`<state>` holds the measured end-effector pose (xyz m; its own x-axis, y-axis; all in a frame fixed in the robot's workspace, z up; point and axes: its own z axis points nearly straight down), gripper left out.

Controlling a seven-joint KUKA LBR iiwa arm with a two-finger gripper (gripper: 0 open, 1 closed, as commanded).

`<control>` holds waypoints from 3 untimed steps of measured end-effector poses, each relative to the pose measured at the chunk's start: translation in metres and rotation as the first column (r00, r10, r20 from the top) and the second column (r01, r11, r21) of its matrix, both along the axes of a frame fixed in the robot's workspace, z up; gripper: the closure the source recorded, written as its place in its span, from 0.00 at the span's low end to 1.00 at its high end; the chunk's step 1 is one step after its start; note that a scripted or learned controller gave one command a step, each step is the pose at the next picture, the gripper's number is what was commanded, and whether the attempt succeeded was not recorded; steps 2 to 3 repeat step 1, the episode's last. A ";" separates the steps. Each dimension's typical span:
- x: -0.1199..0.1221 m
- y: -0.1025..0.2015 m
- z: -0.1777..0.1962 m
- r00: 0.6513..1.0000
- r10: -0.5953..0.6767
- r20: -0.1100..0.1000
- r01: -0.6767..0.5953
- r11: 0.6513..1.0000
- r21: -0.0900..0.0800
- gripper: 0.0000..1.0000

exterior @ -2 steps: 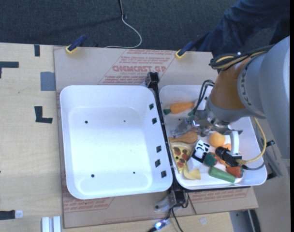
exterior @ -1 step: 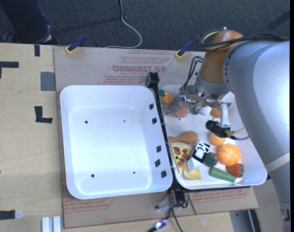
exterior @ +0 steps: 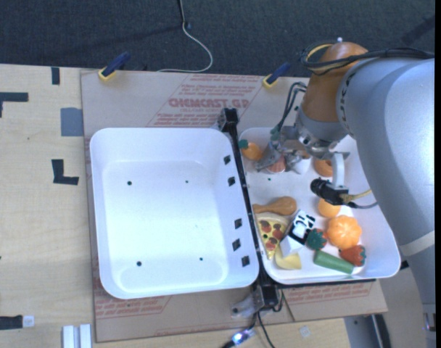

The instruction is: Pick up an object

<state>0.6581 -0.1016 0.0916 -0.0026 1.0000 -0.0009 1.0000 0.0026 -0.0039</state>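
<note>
Orange-pink target: the small toy piece (exterior: 276, 165) under the gripper, in the upper part of the right bin, is my best guess at what the arm is going for; too blurred for me to name it.
Gripper: the gripper (exterior: 277, 159) is low over that piece, just right of the divider between the bins. From this slanted view I cannot tell how it is set, or whether anything is caught in it.
Nearest neighbours: a small orange piece (exterior: 252, 150) sits just to the left against the bin wall, another orange piece (exterior: 323, 167) just to the right. I judge the risk here is nudging one of these instead of closing on the target.
Bin wall risk: the right bin (exterior: 380, 267) wall and the black clips (exterior: 228, 119) on the divider are close to the wrist; a slight offset leftward could strike the rim and shift the bin.
Cable risk: a black cable (exterior: 328, 190) loops off the wrist over the bin's middle and could drag toys on retreat.
Further clutter: chicken drumstick (exterior: 277, 206), pizza slice (exterior: 272, 230), tangerine (exterior: 343, 231), green vegetable (exterior: 332, 261) lie toward the lower right, well apart from the grasp.
Left bin: the left bin (exterior: 104, 194) fills the centre left of the frame.
My call: a slipped or empty grasp seems most likely.
</note>
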 end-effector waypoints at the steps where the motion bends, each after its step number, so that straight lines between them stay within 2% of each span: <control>1: 0.009 0.088 0.098 1.000 0.007 0.011 -0.007 1.000 0.004 1.00; 3: 0.009 0.088 0.098 1.000 0.007 0.011 -0.007 1.000 0.004 1.00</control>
